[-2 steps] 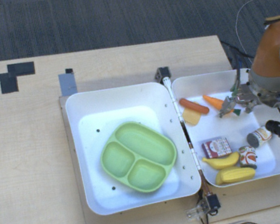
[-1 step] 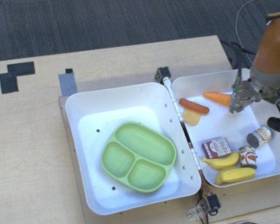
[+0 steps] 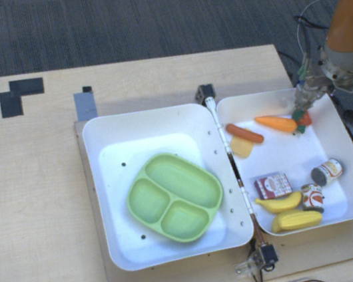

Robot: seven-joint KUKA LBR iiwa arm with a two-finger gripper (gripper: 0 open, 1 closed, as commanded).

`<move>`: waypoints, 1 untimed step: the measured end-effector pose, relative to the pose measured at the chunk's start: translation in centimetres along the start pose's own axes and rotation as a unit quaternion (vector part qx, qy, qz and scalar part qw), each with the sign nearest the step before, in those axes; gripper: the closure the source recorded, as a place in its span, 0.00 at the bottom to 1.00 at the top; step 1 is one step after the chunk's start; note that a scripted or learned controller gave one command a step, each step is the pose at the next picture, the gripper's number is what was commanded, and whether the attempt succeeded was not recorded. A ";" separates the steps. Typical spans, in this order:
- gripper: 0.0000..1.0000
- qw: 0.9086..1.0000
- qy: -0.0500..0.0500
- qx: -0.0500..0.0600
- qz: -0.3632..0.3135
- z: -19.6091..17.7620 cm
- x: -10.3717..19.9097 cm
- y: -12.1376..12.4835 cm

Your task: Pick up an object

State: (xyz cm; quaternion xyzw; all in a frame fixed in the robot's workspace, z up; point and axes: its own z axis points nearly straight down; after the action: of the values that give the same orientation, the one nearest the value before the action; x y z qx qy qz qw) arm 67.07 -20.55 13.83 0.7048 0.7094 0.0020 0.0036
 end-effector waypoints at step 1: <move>1.00 1.000 0.000 0.001 0.000 -4.2 0.0 0.0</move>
State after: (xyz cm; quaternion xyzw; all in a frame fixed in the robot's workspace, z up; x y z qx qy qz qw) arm 67.01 -20.57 18.00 0.7049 0.7093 0.0017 0.0029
